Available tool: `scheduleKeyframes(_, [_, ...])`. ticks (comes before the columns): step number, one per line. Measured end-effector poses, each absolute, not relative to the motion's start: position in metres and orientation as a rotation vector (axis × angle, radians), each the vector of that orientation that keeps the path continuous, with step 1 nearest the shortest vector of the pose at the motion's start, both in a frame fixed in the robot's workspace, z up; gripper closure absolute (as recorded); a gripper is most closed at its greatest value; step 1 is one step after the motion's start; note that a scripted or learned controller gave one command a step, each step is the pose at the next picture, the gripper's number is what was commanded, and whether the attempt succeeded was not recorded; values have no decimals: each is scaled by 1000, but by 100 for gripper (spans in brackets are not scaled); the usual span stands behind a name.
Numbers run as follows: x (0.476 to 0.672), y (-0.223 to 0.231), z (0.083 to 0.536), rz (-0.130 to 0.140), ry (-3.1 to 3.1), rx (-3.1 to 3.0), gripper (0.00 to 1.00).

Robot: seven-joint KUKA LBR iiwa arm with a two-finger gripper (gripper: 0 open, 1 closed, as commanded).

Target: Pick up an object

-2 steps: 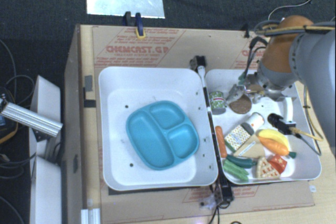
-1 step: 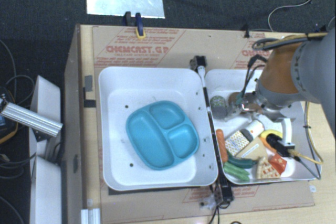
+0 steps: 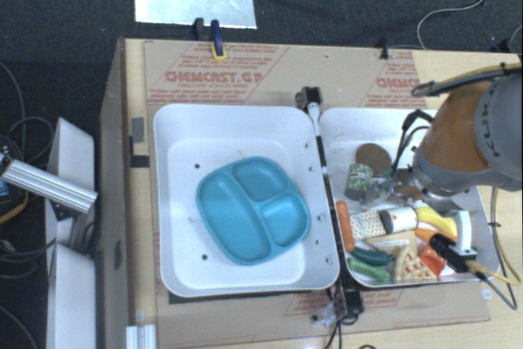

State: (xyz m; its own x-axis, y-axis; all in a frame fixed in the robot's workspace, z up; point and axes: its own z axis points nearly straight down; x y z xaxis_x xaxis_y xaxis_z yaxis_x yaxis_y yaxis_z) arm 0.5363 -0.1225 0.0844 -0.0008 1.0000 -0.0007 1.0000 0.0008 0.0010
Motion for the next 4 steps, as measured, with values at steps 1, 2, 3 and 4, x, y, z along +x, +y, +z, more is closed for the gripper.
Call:
scheduleKeyframes(1, [592, -118, 85, 3, 2223, 2217, 0])
scheduleKeyframes(2, [626, -127, 83, -13, 2231, 2221, 0])
scheduleKeyframes(3, [603, -160, 85, 0, 2222, 2219, 0])
scheduleKeyframes(4, [640, -141, 85, 3, 2224, 2215, 0])
